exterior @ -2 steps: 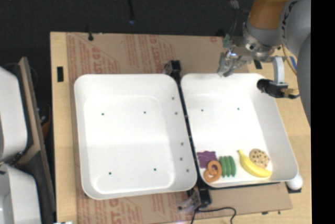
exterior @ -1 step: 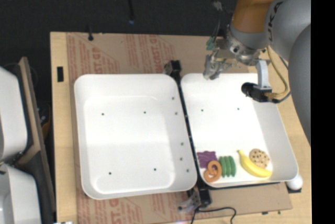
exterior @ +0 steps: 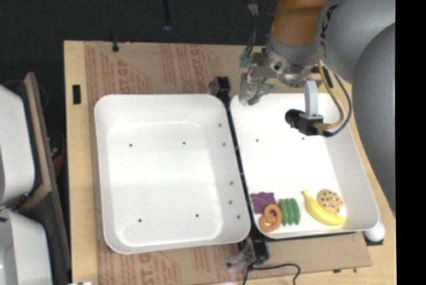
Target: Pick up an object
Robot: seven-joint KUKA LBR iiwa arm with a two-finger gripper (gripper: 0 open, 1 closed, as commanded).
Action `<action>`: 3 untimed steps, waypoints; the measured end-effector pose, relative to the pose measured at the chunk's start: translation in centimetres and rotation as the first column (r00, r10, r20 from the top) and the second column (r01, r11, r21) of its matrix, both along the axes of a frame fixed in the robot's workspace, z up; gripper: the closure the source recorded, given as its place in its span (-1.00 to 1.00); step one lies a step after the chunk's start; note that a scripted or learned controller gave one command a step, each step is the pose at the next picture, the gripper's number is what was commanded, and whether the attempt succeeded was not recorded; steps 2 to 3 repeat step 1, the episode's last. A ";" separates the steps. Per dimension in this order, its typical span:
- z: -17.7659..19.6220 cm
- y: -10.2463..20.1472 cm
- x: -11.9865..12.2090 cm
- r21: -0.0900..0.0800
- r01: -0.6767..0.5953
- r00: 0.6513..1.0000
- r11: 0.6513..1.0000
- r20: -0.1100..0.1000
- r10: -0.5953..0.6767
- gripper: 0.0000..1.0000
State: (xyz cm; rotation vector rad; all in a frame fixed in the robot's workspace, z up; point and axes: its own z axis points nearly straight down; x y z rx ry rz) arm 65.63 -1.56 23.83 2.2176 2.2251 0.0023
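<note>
I'm at the approach step, nothing picked yet. The gripper (exterior: 256, 92) hangs over the far left corner of the right bin (exterior: 293, 157), near the divider where the two bins meet. I can't tell its state from this angle, and I see nothing held under it.

The objects all sit in the right bin's near edge, in a row: a purple piece (exterior: 263, 200), an orange ring (exterior: 271, 218) just beside and partly overlapping it, a green ridged piece (exterior: 289, 210), a banana (exterior: 321, 211) and a speckled cookie (exterior: 329, 199) resting against the banana. They're packed close, touching or nearly so. The left bin (exterior: 166, 170) holds no objects that I can see.

So the tool is well apart from every target, at the opposite end of the bin. My read of the next move: travel toward the near edge, line up above one item, then descend. The banana looks the easiest to straddle; the ring and purple piece are crowded together near the bin wall, so a grab there risks clipping a neighbour or the rim.
</note>
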 end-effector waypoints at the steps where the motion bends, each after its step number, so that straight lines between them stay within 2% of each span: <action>1: -0.8 5.8 0.3 0.000 0.000 1.000 1.000 -0.001 0.000 1.00; 3: -0.8 5.8 0.3 0.000 0.000 1.000 1.000 -0.001 0.000 1.00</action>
